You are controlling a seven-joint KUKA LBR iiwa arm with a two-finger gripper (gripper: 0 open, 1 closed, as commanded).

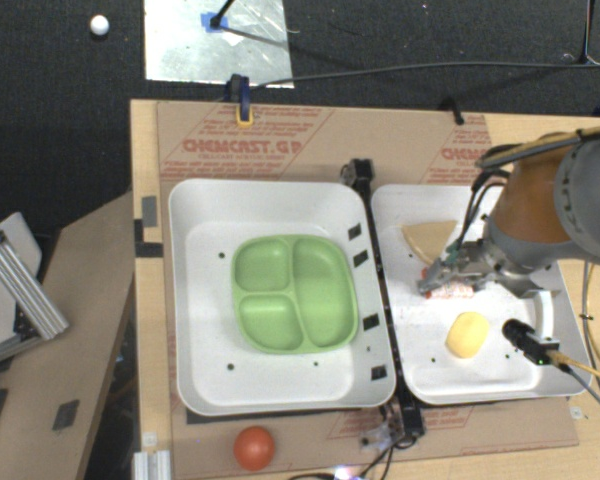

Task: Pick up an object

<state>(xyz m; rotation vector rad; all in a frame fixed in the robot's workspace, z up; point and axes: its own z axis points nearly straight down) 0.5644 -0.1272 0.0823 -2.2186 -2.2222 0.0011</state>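
My gripper (437,278) hangs low over the middle of the right bin (420,368), reaching in from the right. Right under its tips lies a small red and white object (458,290), partly hidden by the gripper. A tan wedge-shaped piece (427,237) lies just behind the gripper, toward the bin's far side. A yellow, lemon-like object (467,335) rests in front of the gripper, near the bin's front. Nothing is visibly lifted between the tips.
The left bin (195,268) holds a green divided plate (293,293). A red ball (253,447) sits on the bench in front of the left bin. A black divider with clips (372,268) runs between the bins. The arm's body (555,208) covers the right bin's far right.
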